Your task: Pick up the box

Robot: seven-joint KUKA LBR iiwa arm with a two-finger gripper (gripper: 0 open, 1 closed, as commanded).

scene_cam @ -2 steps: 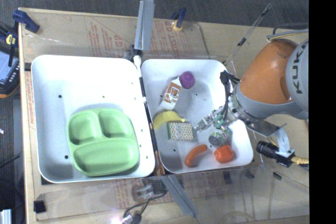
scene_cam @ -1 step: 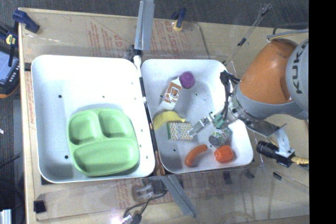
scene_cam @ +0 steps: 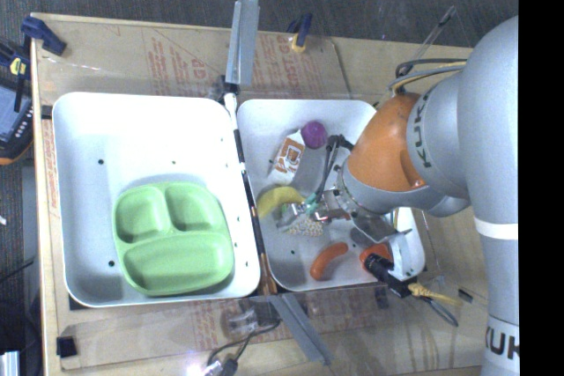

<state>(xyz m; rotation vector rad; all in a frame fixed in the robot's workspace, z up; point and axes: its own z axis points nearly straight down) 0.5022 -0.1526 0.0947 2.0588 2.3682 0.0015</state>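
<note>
Inside the right bin (scene_cam: 264,123), the box (scene_cam: 288,156) lies near the back wall, beside a purple ball (scene_cam: 314,134). Just right of it the gripper (scene_cam: 319,205) hangs low over a yellow banana (scene_cam: 275,200); whether it grips anything is unclear. Left, 1 green tray (scene_cam: 172,238) sits.

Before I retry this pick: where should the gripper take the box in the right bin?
Grip the box across its narrow sides, coming straight down. It seems to lie flat, label up, with the purple ball and banana crowding its ends.
</note>
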